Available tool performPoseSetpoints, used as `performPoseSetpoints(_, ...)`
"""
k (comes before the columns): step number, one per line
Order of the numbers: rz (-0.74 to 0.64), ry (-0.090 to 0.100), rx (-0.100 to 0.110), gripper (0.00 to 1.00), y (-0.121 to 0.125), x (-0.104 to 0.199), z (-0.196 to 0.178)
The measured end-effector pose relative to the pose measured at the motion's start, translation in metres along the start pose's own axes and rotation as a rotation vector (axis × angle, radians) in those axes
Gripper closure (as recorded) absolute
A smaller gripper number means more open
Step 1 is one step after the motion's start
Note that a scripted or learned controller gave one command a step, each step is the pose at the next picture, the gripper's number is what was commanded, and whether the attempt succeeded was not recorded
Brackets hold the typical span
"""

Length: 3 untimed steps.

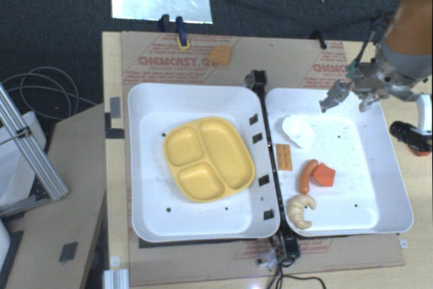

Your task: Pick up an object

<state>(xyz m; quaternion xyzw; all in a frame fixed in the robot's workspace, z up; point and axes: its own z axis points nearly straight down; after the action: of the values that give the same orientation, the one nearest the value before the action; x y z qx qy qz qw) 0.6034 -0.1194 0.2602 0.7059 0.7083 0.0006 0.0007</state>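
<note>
Cardboard under bins reads "CHEMCAST"; tool spread, holding nothing.

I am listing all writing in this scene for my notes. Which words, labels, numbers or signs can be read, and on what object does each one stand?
"CHEMCAST" with a blurred following letter, perhaps "G", in red print on the brown sheet under the bins, upper left.
The same red print at the sheet's upper right: too blurred to read.
Red print on the sheet's front edge: too small to read.

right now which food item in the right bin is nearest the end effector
The white piece, at the bin's upper left, lies closest to the end effector; the sausage, orange block and croissant sit lower.
</note>
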Motion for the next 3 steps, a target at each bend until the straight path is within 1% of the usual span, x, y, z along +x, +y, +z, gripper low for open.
performPoseSetpoints(1,0.006,0.002,0.014,0.0,-0.068,-0.013,0.099)
performPoseSetpoints(2,0.006,-0.012,-0.018,0.0,-0.079,0.005,0.173)
performPoseSetpoints(3,0.003,0.0,-0.003,1.0,-0.081,0.009,0.164)
